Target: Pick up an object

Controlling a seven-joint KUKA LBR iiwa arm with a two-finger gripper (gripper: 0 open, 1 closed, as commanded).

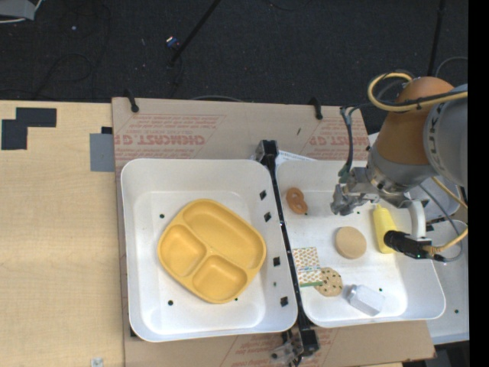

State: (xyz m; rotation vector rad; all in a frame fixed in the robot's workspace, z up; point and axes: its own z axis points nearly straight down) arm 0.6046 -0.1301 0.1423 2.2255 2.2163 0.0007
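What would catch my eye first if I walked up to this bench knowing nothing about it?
Likely the big yellow divided plate, lying alone in the left white bin. Next, the grey and orange arm leaning in from the right, its tool hanging over the right bin among small items: a tan round disc, a yellow piece and a spotted cookie.

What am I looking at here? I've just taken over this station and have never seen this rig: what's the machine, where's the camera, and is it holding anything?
One fixed camera looks down at a slant on two white bins. The grey arm with the orange band reaches in from the right; its gripper hangs over the right bin, with nothing visibly between its fingers. That bin holds a tan disc, a yellow piece, a small orange item, a spotted cookie-like piece and a grey block. The left bin holds a yellow divided tray.
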